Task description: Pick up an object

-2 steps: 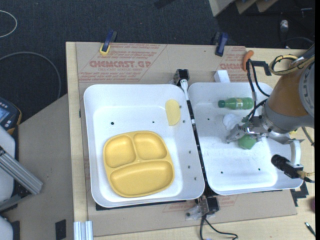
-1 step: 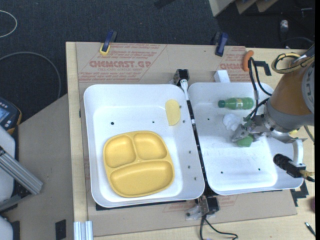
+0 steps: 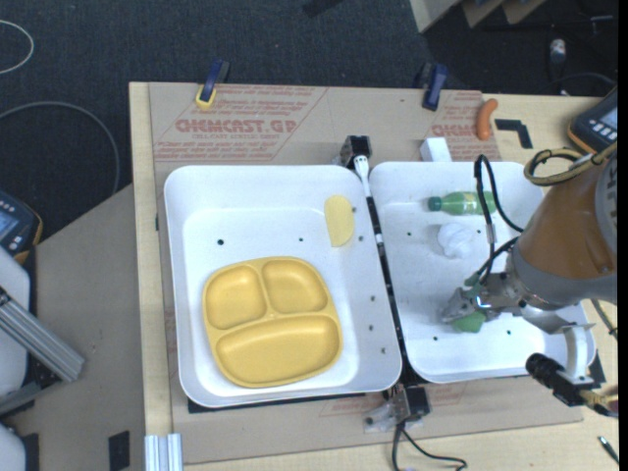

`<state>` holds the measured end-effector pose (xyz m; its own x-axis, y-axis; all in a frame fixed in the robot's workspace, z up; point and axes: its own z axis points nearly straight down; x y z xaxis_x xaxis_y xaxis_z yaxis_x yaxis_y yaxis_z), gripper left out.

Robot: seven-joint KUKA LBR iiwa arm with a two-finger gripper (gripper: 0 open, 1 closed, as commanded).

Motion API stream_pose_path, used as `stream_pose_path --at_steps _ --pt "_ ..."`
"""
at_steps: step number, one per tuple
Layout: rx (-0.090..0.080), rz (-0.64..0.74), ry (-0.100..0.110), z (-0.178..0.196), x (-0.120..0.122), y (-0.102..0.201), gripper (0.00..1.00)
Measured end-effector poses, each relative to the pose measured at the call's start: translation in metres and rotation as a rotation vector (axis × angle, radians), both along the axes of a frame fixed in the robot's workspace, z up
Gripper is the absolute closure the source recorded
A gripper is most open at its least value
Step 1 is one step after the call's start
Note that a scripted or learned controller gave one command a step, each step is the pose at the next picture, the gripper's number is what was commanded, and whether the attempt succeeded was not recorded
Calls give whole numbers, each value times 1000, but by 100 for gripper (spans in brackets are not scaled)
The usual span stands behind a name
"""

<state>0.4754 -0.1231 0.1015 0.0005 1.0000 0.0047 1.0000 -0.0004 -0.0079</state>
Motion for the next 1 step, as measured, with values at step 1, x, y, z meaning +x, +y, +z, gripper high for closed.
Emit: stream_pose_path --at_steps 1 --pt "-6 8 -19 88 59 61 100"
